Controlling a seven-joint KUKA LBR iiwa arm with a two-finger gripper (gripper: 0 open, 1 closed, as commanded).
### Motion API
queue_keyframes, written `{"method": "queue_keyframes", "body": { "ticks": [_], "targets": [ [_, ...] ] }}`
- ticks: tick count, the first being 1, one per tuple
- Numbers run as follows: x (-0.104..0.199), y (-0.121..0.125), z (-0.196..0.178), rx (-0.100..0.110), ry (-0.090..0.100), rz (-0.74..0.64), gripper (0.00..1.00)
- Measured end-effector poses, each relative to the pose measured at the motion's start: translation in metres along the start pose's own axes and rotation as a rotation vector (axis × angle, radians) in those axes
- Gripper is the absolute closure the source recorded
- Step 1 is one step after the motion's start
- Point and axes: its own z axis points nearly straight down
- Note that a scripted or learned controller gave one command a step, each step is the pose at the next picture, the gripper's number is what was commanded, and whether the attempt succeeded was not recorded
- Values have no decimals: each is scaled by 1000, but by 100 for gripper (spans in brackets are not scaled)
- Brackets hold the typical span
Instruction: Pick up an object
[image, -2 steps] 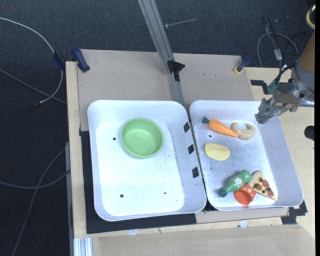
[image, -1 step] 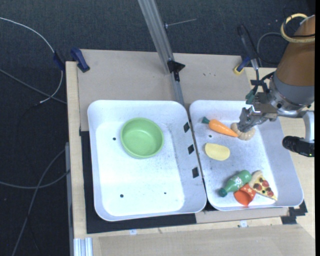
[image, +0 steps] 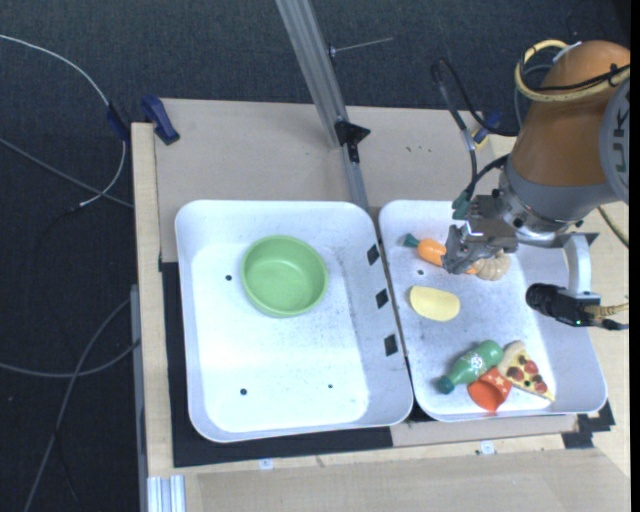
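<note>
In the right bin (image: 570, 335) lie a toy carrot (image: 428, 249), a tan shell-shaped piece (image: 491, 266), a yellow oval piece (image: 434, 302), a green bottle-shaped toy (image: 470, 364), a red piece (image: 486, 391) and a pizza slice (image: 524, 372). My gripper (image: 462, 258) hangs low over the bin's upper part, right between the carrot and the tan piece. Its fingertips sit close to both, and the arm hides part of the tan piece.
The left bin (image: 215, 345) holds a green bowl (image: 285, 274). A metal pole (image: 320, 70) slants down to the gap between the bins. A black fitting (image: 560, 300) sticks out at the right bin's right side.
</note>
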Motion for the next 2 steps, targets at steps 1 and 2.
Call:
{"method": "queue_keyframes", "body": {
  "ticks": [1,2],
  "targets": [
    [54,-7,12,2,0,-2,100],
    [106,-33,6,3,1,-2,100]
  ]
}}
